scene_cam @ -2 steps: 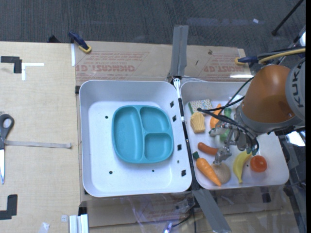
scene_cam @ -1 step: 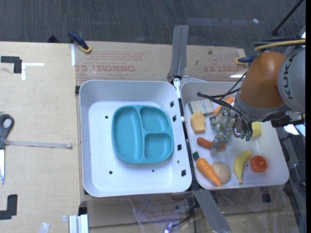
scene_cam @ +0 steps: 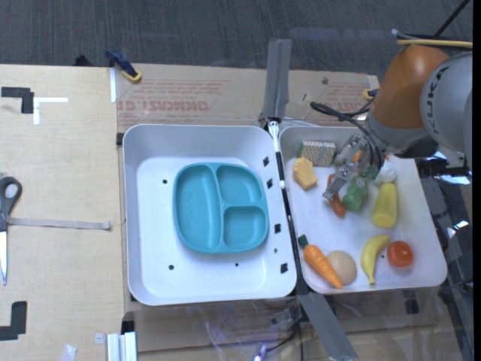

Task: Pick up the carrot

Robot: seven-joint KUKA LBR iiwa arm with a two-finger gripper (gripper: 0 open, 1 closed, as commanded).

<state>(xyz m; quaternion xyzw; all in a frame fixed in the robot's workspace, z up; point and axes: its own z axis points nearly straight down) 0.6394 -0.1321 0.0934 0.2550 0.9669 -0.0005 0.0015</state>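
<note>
A: Where are we seeing the carrot (scene_cam: 322,265)?

B: It is lying at the near left corner of the right bin (scene_cam: 430,275), tilted, touching a tan round roll (scene_cam: 342,265).

A: And the gripper (scene_cam: 342,186)?

B: It is hovering farther back, over a green and red item (scene_cam: 350,197) beside the yellow piece (scene_cam: 385,204). We cannot tell how its pincer is standing.

A: So we are judging it must come nearer and left, because the carrot sits well apart from it.
</note>
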